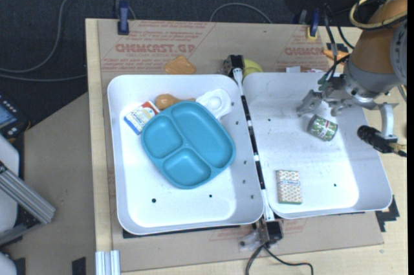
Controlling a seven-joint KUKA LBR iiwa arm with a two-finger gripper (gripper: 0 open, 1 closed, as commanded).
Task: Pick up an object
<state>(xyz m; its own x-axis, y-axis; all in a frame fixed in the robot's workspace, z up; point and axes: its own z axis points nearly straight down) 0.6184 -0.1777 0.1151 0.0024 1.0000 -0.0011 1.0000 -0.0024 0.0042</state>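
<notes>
In the right bin [362,202], a small green can [323,128] lies on its side in the upper middle. My gripper [322,107] hangs right above the can's far side. Its grey fingers [308,104] are spread open, and nothing sits between them. The can rests on the bin floor just in front of the fingertips. A small patterned box [288,186] lies flat near the right bin's front left. The left bin [129,202] holds a blue divided plate [187,144], a white scoop-like piece [214,101], an orange lump [166,100] and a small white and blue carton [140,117].
On the board behind the bins lie an orange object [180,65], a yellow object [251,66] and a black clip [233,63]. The arm's orange band [378,47] stands over the right bin's far right corner. Cables run along the bench's back edge.
</notes>
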